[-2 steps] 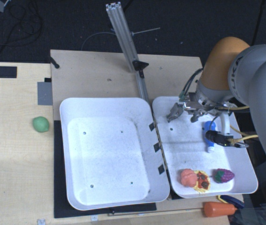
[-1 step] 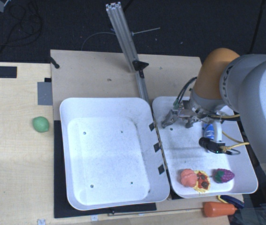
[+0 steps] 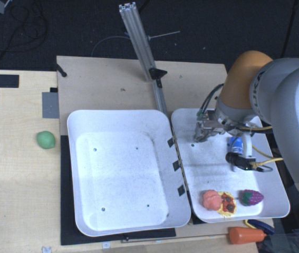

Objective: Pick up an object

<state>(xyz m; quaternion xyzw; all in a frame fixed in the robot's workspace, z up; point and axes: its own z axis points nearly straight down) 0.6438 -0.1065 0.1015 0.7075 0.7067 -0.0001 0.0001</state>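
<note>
Two white bins, one arm low over the right one, nothing lifted yet.

Largest first: the grey arm [image 3: 276,99] enters from the right of the frame and bends down over the right bin [image 3: 212,167], while the left bin [image 3: 120,173] sits at centre frame. The gripper [image 3: 201,136] hangs near the upper left part of the right bin, over bare floor; how its jaws stand I cannot tell. The likely targets lie well apart from it along that bin's lower edge: a pink lump [image 3: 211,199] touching a yellow-and-red piece [image 3: 227,204], and a purple berry-like toy [image 3: 251,197] just beside them. A green ball [image 3: 46,139] rests at the left of the frame and an orange object [image 3: 247,235] at the lower right, both outside the bins. This looks like the approach step; the next move calls for travelling toward the lower right and descending squarely over one item.
</note>
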